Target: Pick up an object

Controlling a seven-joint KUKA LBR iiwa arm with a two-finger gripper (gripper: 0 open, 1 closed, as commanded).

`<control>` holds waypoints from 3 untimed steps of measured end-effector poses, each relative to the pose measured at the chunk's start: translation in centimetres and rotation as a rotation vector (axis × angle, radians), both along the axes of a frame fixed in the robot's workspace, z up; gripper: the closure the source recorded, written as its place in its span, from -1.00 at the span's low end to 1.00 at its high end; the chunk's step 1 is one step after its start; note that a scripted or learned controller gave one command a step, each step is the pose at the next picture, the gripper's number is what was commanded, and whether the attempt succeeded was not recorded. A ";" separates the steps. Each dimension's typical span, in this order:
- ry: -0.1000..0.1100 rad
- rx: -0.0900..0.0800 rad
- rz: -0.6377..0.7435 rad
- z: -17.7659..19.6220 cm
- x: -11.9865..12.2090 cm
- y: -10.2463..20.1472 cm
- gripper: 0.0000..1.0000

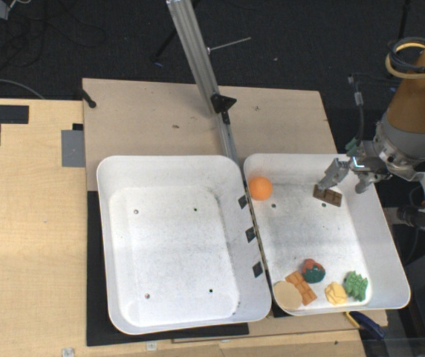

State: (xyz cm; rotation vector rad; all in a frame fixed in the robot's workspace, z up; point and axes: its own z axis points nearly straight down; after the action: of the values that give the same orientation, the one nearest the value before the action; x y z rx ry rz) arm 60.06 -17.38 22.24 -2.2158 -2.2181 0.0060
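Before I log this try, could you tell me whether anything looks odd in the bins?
Nothing is spilled or damaged. The orange ball sits alone by the divider, and a brown block lies under the pincer, far from the toys clustered in the right bin's near corner.

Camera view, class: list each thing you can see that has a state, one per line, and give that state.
claw: hovering over the right bin's far end, beside the brown block
brown block: lying in the right bin
orange ball: resting against the divider
toy foods: clustered at the bin's near edge
left bin: flat on bench
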 end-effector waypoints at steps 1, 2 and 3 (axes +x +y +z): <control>-0.005 -0.001 0.001 0.3 0.1 0.0 -1.00; 0.000 0.000 -0.001 -4.3 -0.5 -0.3 -1.00; 0.001 0.001 -0.001 -10.1 -1.6 -0.1 -1.00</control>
State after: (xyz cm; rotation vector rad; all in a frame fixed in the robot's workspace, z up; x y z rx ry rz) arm 58.47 -17.52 12.14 -2.2161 -2.2154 0.0068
